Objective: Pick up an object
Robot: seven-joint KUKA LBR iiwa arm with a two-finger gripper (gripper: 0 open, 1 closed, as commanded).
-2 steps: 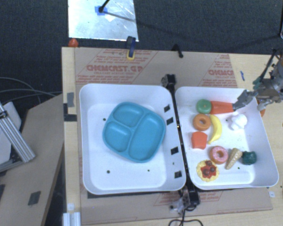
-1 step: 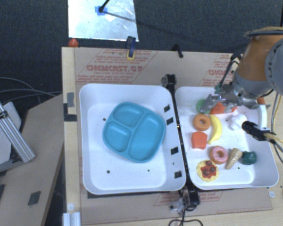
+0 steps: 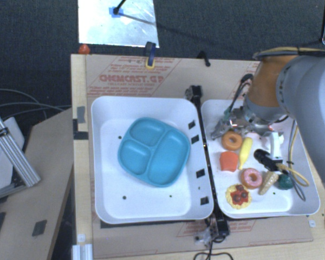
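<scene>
My gripper (image 3: 227,125) hangs low over the far left part of the right bin (image 3: 303,202), just behind an orange donut (image 3: 232,140). No object shows between its tips. Beside the donut lie a yellow banana-like piece (image 3: 245,151) and an orange-red block (image 3: 228,161). Nearer the front are a pink donut (image 3: 252,177), a small pizza (image 3: 238,196), an ice cream cone (image 3: 268,182) and a teal piece (image 3: 285,182).
The left bin (image 3: 105,145) holds a blue divided plate (image 3: 154,151). A black divider (image 3: 201,145) runs between the two bins. The grey arm with its orange band (image 3: 265,85) covers the right bin's far right side.
</scene>
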